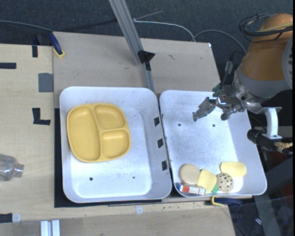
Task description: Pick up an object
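Observation:
In the right bin (206, 136), several small objects crowd the near edge: a round tan piece (189, 173), a yellow wedge (207, 179), a speckled cookie (225, 182), a yellow piece (233, 169) and a flat red and white packet (191, 190). My gripper (215, 110) hangs over the far part of the right bin, well back from those objects. Its two dark fingers (202, 109) are spread apart, open, with nothing between them.
The left bin (108, 181) holds a yellow divided tray (98, 132). A metal pole (128, 23) slants in from the top. A clear plastic bottle (4, 166) lies on the bench at the far left.

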`<state>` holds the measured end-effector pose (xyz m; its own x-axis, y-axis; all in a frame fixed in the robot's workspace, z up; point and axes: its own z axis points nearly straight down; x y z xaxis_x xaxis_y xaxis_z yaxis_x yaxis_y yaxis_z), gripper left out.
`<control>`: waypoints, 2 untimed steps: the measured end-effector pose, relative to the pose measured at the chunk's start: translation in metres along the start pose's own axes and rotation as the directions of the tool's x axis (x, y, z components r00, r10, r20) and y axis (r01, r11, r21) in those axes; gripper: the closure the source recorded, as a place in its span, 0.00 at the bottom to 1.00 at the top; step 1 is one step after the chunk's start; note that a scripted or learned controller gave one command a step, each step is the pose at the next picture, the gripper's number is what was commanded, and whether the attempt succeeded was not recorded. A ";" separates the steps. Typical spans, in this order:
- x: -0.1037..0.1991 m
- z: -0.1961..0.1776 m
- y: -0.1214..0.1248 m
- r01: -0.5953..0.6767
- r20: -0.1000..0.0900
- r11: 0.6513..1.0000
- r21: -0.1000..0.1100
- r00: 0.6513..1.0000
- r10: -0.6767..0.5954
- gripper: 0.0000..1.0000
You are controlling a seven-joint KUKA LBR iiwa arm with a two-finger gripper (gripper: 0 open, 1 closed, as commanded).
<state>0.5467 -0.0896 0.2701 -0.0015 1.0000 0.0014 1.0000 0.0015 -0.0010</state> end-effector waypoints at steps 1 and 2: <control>0.001 -0.010 0.000 0.002 -0.002 1.000 0.001 1.000 -0.002 1.00; -0.011 0.134 -0.042 -0.003 0.000 1.000 0.010 1.000 0.003 1.00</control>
